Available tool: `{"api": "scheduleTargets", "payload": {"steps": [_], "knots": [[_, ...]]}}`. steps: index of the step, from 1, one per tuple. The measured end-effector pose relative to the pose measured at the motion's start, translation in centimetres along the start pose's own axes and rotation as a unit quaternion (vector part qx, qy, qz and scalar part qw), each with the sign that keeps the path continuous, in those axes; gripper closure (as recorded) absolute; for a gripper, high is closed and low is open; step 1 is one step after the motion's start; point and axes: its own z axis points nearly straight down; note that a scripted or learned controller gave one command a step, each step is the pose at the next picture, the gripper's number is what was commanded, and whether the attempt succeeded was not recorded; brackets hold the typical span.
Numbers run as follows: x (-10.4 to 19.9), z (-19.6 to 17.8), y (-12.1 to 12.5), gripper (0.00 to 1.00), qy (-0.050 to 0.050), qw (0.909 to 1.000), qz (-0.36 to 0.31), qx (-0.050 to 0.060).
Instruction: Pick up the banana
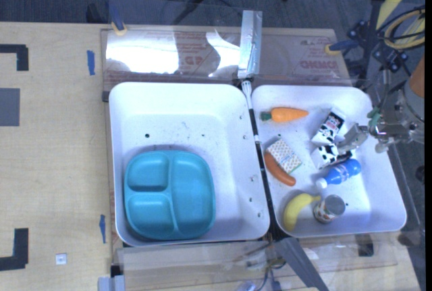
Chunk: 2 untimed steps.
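Camera view: banana low in the right bin, arm at the right rim

My gripper (356, 138) sits over the right bin's (388, 205) right side, just beside the black-and-white carton (329, 138). Fingers: cannot tell whether spread or pressed together; nothing visibly between them. Banana (295, 208) lies near the bin's front edge, touching a small can (328, 208) on its right. Blue bottle (339, 173) just above the can. Carrot (288, 115) toward the back; sausage (279, 169) and a patterned packet (285, 154) mid-bin. Left bin (135, 111) holds a blue divided plate (169, 195). Both bins rest on the counter (47, 148).
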Motion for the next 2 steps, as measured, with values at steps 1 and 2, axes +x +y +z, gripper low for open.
{"api": "scheduleTargets", "payload": {"steps": [1, 2], "knots": [[0.37, 3.94, -3.82, 0.0, 0.0, 0.9997, 0.024, 0.0], [0.27, 3.02, -3.87, 1.0, -0.001, 0.9997, 0.026, -0.001]]}}
